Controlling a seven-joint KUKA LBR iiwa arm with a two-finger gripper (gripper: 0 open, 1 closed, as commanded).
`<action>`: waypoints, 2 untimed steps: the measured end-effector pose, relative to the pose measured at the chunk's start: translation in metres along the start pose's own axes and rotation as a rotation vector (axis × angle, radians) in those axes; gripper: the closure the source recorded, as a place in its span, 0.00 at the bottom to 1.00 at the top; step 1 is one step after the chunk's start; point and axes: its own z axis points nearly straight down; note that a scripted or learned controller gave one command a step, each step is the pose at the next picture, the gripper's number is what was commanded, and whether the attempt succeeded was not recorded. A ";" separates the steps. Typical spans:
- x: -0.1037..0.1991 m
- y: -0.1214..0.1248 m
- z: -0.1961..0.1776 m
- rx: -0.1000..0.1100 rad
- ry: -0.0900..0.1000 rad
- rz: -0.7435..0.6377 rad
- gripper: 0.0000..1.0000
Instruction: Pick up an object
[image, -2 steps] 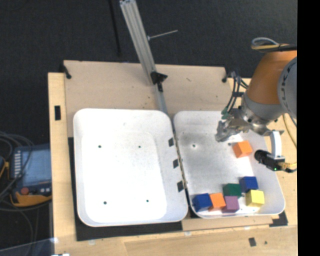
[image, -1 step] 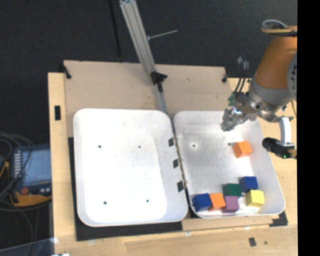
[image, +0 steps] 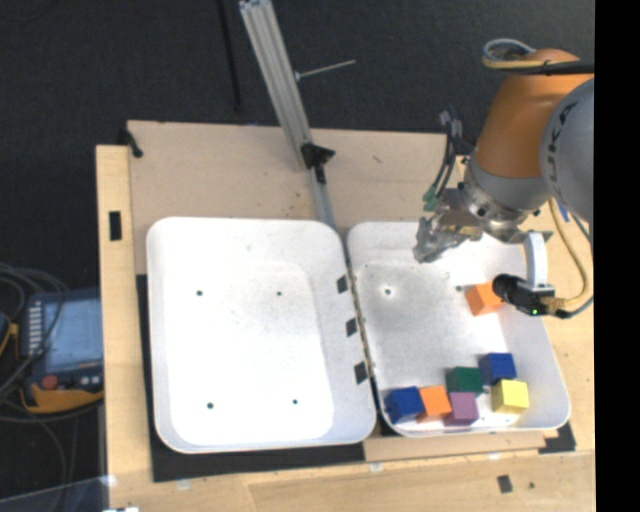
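Observation:
My gripper (image: 432, 246) hangs over the far edge of the right bin (image: 420, 310), its tips pointing down and left. An orange block (image: 484, 298) lies alone to the right of the gripper, near the bin's right wall. Along the bin's near edge sit several blocks: blue (image: 404, 403), orange (image: 436, 401), purple (image: 463, 407), green (image: 464, 380), another blue (image: 497, 367) and yellow (image: 510, 395). Nothing shows between the gripper's tips.
The left bin (image: 245, 330) stands beside the right one, joined by black clips. A slanted metal rail (image: 285, 100) rises from behind the bins. A teach pendant with cables (image: 60, 345) lies off the bench at left.

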 end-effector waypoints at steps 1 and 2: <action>0.052 0.006 -0.010 -0.003 0.001 -0.002 1.00; 0.111 0.002 -0.001 0.000 0.002 -0.002 1.00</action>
